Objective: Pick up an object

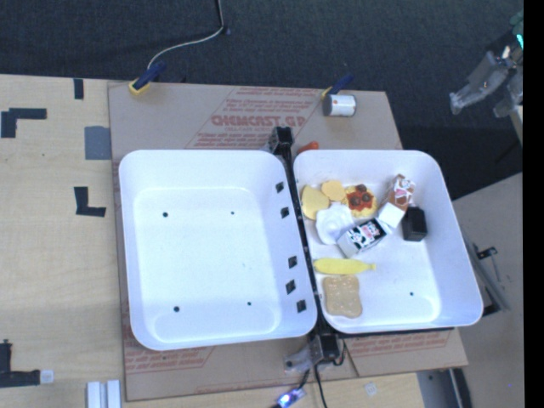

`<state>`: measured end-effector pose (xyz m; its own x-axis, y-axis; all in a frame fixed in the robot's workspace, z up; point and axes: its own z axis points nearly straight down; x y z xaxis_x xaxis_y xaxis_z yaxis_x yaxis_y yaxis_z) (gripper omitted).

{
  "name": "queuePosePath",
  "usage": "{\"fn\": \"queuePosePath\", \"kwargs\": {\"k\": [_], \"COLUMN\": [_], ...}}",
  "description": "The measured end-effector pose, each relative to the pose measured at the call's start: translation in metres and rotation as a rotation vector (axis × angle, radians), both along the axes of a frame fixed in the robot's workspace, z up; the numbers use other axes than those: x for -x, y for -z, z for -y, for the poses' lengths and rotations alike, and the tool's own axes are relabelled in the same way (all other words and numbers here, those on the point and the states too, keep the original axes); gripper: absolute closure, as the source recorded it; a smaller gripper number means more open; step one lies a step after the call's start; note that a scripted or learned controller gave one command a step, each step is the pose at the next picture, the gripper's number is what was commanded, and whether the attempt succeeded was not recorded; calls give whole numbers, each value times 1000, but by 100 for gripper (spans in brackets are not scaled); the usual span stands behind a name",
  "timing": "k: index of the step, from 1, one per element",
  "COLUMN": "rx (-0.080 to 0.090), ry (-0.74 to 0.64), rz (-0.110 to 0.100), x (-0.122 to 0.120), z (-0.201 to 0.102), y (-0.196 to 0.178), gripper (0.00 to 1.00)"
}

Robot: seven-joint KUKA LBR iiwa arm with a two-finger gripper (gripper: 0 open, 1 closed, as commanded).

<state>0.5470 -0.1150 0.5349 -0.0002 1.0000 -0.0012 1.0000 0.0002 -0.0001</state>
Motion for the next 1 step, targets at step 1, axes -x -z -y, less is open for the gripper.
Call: {"fn": "queuePosePath", "kwargs": {"k": [1], "rx": [1], "ry": [-1], "rz": [1], "x": [0], "z": [0], "y": [-10], "gripper": [100]}}
